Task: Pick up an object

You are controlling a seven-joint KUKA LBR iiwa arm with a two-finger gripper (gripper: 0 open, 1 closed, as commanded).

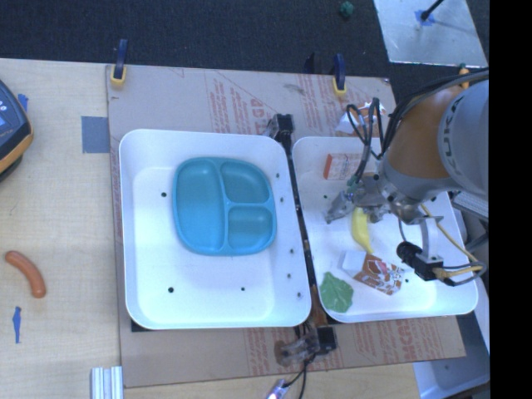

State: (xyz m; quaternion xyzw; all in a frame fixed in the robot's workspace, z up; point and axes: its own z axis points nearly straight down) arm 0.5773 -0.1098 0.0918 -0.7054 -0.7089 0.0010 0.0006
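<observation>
Plainly the pincer (359, 206) sits low in the right bin (465, 306), touching the yellow banana (362, 231) just below it; whether it grips is unclear. A slip could nudge the snack packet (378, 273) farther below, or the green piece (336, 293) beyond.

One camera sits fixed above the bench (58, 214), looking down at a slant from moderate height. It takes in both white bins (133, 223) whole, with dark floor (208, 15) along the top. The arm (432, 144) enters from the frame's right side.
</observation>
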